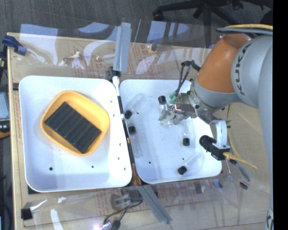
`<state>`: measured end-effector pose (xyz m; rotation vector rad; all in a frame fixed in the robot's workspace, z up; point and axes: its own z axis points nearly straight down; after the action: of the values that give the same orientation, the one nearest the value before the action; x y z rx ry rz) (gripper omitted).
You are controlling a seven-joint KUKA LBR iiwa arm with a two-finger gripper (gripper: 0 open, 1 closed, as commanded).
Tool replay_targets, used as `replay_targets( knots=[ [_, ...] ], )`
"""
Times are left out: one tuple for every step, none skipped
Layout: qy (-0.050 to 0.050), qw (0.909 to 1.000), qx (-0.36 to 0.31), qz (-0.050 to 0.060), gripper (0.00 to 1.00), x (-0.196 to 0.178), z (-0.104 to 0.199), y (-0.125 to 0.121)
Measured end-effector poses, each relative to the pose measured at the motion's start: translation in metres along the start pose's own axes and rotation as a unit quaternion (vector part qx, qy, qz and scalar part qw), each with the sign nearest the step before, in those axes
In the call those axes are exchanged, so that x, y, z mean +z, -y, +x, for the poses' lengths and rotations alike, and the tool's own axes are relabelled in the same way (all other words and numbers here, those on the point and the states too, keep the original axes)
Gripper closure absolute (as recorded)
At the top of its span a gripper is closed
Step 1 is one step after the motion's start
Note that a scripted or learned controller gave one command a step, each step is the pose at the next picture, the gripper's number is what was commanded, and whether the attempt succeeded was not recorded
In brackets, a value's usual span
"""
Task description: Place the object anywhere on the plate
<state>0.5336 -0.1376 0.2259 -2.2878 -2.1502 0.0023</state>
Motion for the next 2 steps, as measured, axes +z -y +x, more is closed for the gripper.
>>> replay_targets(
  knots=[
    [0.000,0.9984,-0.056,0.000,1.00,0.006,0.053,-0.031],
    [0.000,0.9928,-0.120,0.002,1.00,0.036,0.194,-0.023]
  ],
)
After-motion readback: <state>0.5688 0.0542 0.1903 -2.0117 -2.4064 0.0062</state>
